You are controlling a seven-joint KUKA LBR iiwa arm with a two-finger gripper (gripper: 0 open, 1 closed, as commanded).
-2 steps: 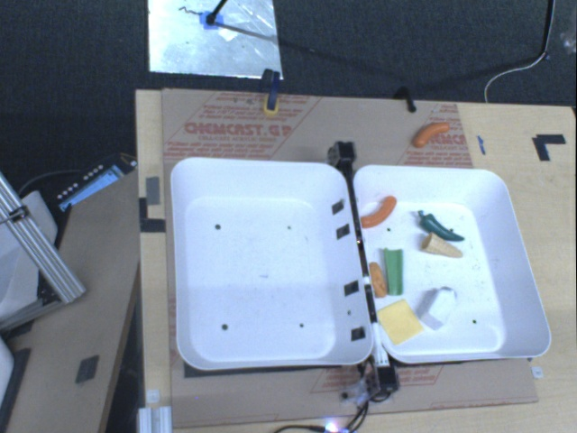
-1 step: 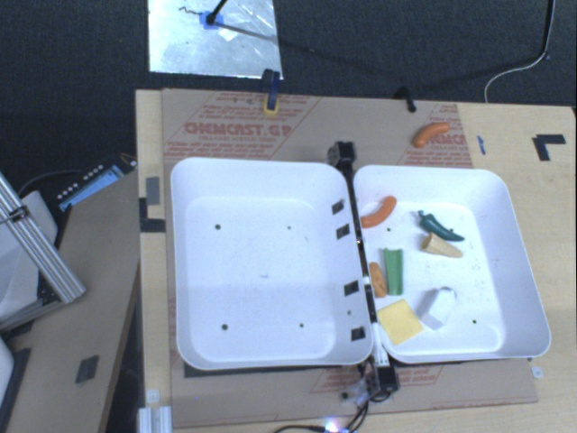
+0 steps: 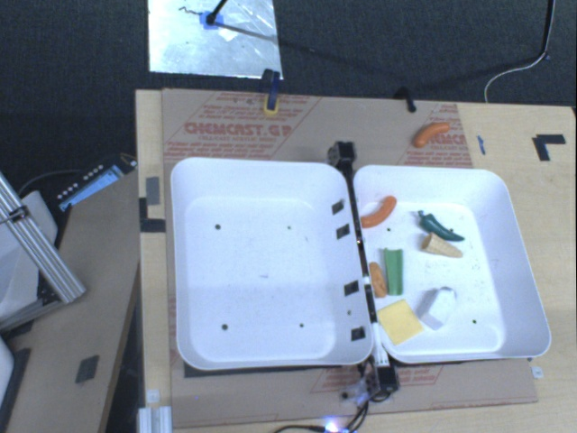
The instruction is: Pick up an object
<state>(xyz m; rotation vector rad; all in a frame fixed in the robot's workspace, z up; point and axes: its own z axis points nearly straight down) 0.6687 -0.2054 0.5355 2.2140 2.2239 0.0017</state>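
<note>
From the overhead camera I take the right bin [image 3: 505, 197] as my landmark. Inside it, near its left wall, lies an orange sausage-shaped piece [image 3: 379, 211], tilted. Toward the bin's middle-right sits a dark green pepper-like piece [image 3: 440, 226], with a pale tan wedge [image 3: 442, 246] just below it, almost touching. Lower, near the left wall, a green upright block [image 3: 394, 271] stands beside a small orange-brown piece [image 3: 379, 280]; I cannot tell whether they touch. At the bin's lower left a yellow square block [image 3: 398, 321] lies flat, and just right of it a white-grey lump [image 3: 438, 307], hard to make out against the white floor.

Outside the bin, beyond its far rim, a second orange sausage [image 3: 431, 134] rests on the cardboard sheet [image 3: 234, 124]. The left bin [image 3: 261, 269] sits flush against the landmark's left wall, joined by dark clips [image 3: 343, 232].

I cannot tell the state of the pincer from this picture.

The surface [image 3: 90, 278] is pale wood; the floor beyond is dark carpet, with a shiny foil-like sheet [image 3: 212, 25] and a white cable [image 3: 532, 52].
</note>
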